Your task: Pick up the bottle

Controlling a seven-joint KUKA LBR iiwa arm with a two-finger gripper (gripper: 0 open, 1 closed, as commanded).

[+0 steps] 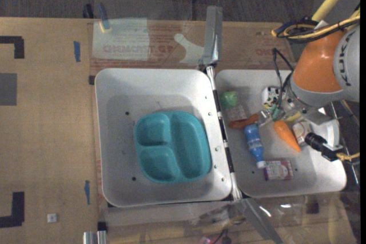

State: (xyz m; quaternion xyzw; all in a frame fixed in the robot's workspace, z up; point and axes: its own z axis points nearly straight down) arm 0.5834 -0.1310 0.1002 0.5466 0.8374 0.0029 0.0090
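The approach is judged under way: the bottle (254,145) lies ungrasped at seven o'clock of the gripper (273,113), whose finger state cannot be told, so descent is needed.

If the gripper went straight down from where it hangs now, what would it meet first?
Most likely the orange carrot-shaped toy, which lies right beside the gripper in the right bin. The blue bottle lies further left, off that line. Depth is unclear from this slanted view, so it might touch the bin floor instead.

One fixed overhead view, slanted down on both bins (114,94), arm (329,68) entering from right.
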